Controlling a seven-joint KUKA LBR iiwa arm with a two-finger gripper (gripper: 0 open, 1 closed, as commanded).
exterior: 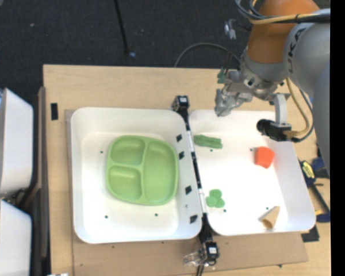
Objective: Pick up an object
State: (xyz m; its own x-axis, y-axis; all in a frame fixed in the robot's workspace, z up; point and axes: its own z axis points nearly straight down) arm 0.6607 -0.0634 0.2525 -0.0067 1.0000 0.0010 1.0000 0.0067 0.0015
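**Gripper poised over the far rim of the right bin, nothing between its fingers**

The gripper [223,109] hangs at the twelve o'clock edge of the right bin [241,211], close to its far left corner, and its fingers look drawn together with nothing held between them. The grey arm [310,45] with its orange band comes in from two o'clock.

Inside the right bin four things lie well apart, leaving a broad bare patch in the middle. A green bar [207,142] sits at ten o'clock, near the divider [191,165] between the bins and just below the gripper. An orange block [264,157] lies at three o'clock, near the right wall. A small green clover-shaped piece [215,199] rests at seven o'clock, close to the divider. A tan cone [270,216] lies on its side at five o'clock, near the front rim. A black fitting [274,129] sits over the rim at two o'clock.

The left bin [86,211] holds a green divided plate [142,169] near its centre, with bare white floor all around it.

Both bins rest on a pale wooden bench [115,76], its margin showing on every side. Beyond it at twelve o'clock the floor is dark, crossed by cables. White boxes [11,137] stand at nine o'clock.
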